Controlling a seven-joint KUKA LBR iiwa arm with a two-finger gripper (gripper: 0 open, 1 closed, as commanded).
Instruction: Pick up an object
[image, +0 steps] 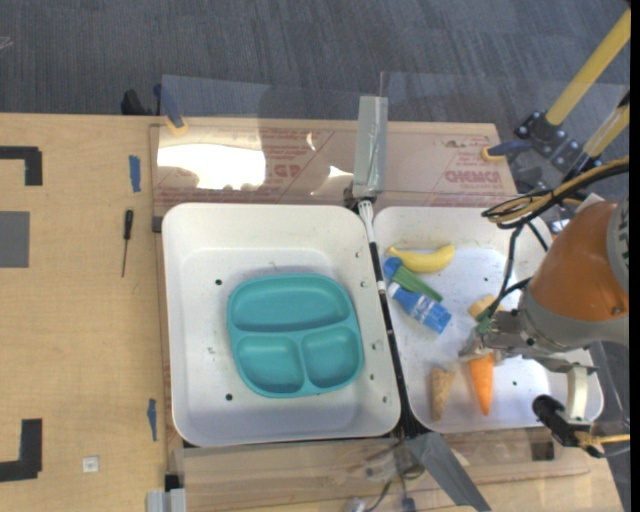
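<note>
The gripper (484, 345) sits low in the right bin (460, 225), directly over the top of the carrot (482, 383) near the bin's front edge — whether it is clenched I cannot tell. Best to close squarely across the carrot's thick end, clear of the cone (441, 390) beside it — then lift straight.

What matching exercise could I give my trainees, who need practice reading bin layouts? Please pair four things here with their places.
Things:
1. teal tray
2. banana
3. carrot
4. blue tube

Places:
A. far end of the right bin
B. near edge of the right bin, just below the tool
C. middle of the left bin
D. right bin, near the divider, between the banana and the near edge

Pairs: 1-C, 2-A, 3-B, 4-D
</note>
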